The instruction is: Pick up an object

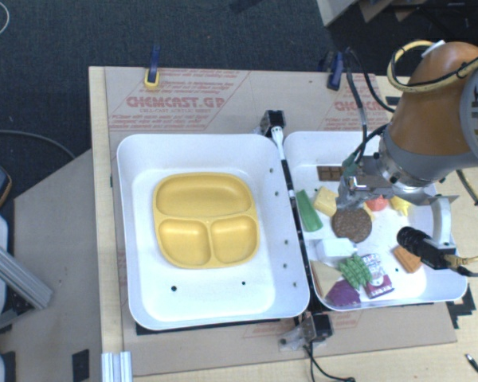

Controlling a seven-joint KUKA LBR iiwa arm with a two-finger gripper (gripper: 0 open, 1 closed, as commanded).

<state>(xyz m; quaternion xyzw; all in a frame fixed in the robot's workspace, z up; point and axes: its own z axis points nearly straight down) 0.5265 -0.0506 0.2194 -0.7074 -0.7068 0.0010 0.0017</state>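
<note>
A: Where's the gripper (pixel 353 200)?

B: Right of centre, over the right bin (pixel 430 285). It hangs directly above a brown speckled disc (pixel 353 228) and looks to be touching it or just off it. We can't tell contact from this slant.

A: Clenched, released, grasping?

B: We can't tell; the wrist body hides the business end. We don't log anything as held.

A: So the disc is our target?

B: We judge so, since it's the nearest thing under the tool. It lies flat in the middle of the right bin. A pale yellow wedge (pixel 325 200) sits just beside it to the upper left, with a green stick (pixel 308 212) further left. A small red piece (pixel 377 205) is to its upper right.

A: How do we do it well?

B: We judge a flat disc needs a pinch across its edges, so we want the tool centred on it and low enough to get under the rim. Off-centre, we expect it to skid or tip. We also watch the yellow wedge, which is close enough to get caught in the closing.

A: Then?

B: Lift straight up and slowly, and count success only if the disc rises clear of the bin floor.

A: And the left bin (pixel 143 277)?

B: It has a yellow divided plate (pixel 207 217), well apart from the action.
</note>
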